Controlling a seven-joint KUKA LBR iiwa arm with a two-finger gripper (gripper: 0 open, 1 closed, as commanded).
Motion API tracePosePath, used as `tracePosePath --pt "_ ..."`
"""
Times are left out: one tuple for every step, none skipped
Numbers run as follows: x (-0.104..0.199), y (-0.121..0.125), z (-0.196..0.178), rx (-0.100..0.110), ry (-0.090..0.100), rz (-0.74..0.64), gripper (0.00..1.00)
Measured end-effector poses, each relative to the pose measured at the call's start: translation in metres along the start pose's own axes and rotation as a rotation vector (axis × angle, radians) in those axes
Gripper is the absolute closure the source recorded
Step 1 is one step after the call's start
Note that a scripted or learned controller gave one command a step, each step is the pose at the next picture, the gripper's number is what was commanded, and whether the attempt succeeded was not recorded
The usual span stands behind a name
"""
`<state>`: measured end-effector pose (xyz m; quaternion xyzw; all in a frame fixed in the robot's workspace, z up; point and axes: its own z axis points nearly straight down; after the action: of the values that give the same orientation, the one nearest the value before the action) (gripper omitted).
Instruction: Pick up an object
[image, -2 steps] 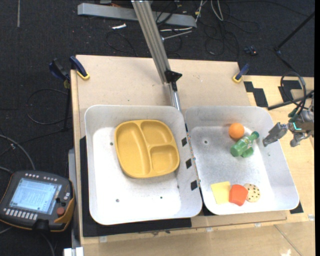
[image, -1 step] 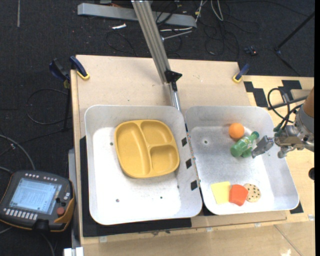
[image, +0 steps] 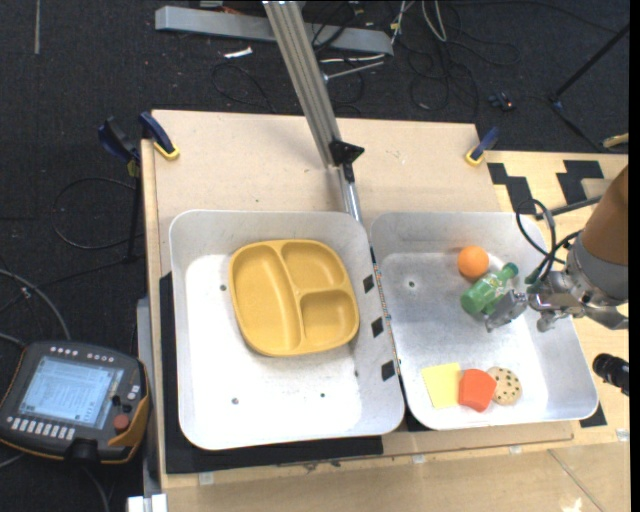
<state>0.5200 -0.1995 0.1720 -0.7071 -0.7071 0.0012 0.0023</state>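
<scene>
From the camera above the bench, my arm (image: 610, 250) comes in from the right edge, grey with its orange band, and my claw (image: 512, 306) sits low over the right bin (image: 560, 370), in its upper right part. The metal tip lies right against the green bottle (image: 486, 291), which is tipped on its side with its cap end toward the upper right. I cannot tell whether my claw is spread or closed, nor whether the bottle is between its tips; they meet at the bottle's lower right side, and that is all I can make out.

Just above the bottle, touching or nearly so, is an orange ball (image: 473, 262). Down near the front wall of the same bin three small things lie in a row: a yellow block (image: 440, 385), a red piece (image: 477, 390) just beside it, and a chocolate-chip cookie (image: 506, 385) against the red piece's right side.

The left bin (image: 200, 400) holds a yellow divided plate (image: 294, 297) with three compartments, lying flat in its upper middle. A teach pendant (image: 68, 398) rests on the dark floor at the left.
</scene>
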Motion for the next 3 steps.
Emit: tracePosePath --pt "0.002 -0.002 0.064 0.002 0.001 0.0 0.0" --pt "0.001 0.001 0.05 -0.006 -0.002 0.0 1.0" --pt "0.011 0.005 0.0 -0.01 -0.003 -0.004 1.0"
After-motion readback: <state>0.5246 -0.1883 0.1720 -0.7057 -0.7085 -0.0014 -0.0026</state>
